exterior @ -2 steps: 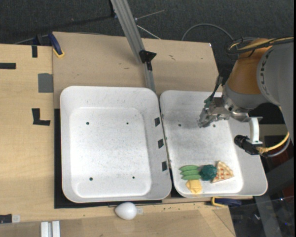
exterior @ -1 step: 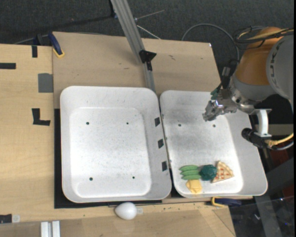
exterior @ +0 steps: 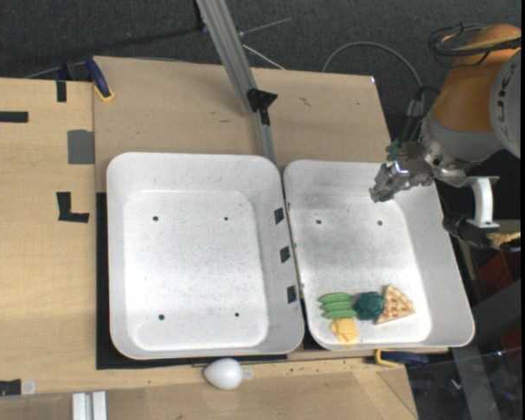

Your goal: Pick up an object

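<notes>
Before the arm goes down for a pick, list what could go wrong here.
1. The pizza slice toy, dark green toy, green pods and yellow piece lie bunched together, so the fingers may hit several at once or nudge them apart.
2. The cluster sits near the right bin's front rim, which could block a finger.
3. The gripper is at the bin's far end, so a descent here would likely miss.

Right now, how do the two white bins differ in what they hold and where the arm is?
The right bin holds a small cluster near its front edge: a green piece, a dark green piece, a yellow piece and a pizza slice toy; I see no objects in the left bin. The tool is over the right bin's far corner, away from the left bin. Both are shallow, white and speckled.
</notes>
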Motion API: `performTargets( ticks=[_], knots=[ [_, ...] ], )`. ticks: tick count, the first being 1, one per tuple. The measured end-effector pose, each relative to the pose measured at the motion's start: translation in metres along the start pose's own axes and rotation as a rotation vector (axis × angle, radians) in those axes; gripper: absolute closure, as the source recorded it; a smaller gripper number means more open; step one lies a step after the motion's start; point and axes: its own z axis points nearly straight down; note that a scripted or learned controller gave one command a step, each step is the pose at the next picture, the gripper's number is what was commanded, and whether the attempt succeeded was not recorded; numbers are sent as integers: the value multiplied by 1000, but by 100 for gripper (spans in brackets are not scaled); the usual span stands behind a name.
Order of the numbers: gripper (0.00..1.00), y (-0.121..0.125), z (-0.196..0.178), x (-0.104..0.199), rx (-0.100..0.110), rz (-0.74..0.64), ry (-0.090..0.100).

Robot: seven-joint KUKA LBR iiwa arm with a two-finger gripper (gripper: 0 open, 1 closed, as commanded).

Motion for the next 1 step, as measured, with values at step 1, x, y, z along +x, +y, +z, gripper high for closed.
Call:
performTargets(
  ticks=[1],
  knots=[
    [100,-10,8,57,7,-5,3]
  ],
)
